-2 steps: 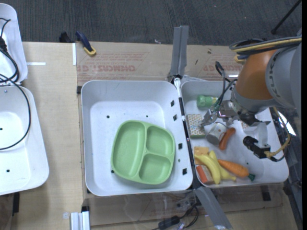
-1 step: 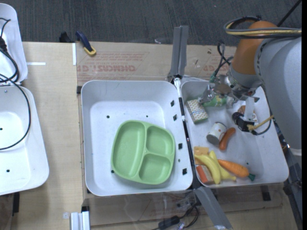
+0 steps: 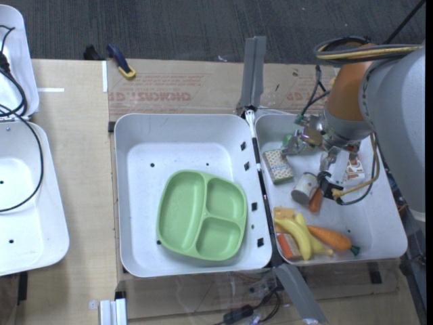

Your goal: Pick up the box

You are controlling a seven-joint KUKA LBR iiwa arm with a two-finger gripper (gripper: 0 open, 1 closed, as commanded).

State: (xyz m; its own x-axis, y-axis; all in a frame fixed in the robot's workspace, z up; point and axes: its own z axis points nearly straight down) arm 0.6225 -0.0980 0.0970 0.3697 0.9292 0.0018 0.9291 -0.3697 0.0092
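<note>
The box [image 3: 278,166] lies flat in the right bin [image 3: 389,249], in its far-left part, just beside the wall it shares with the left bin [image 3: 135,181]. It is a small, pale, patterned carton, and its long axis runs roughly from far to near, with the near end swung a little to the right.

The arm [image 3: 399,107] reaches in from the right, and its end effector [image 3: 312,141] hangs over the far middle of the same bin. From there the box sits to the left and slightly nearer, close by but apart from it. I cannot tell how far the end effector is open, and I see nothing clearly held in it.

The move seems to turn on a short shift left and toward the near side, then a descent across the carton's narrow width. The bin wall close on the box's left looks like the tight spot.

A banana [image 3: 298,232] and a carrot [image 3: 329,237] lie along the near edge, well away. A green divided plate [image 3: 201,215] sits in the left bin.
</note>
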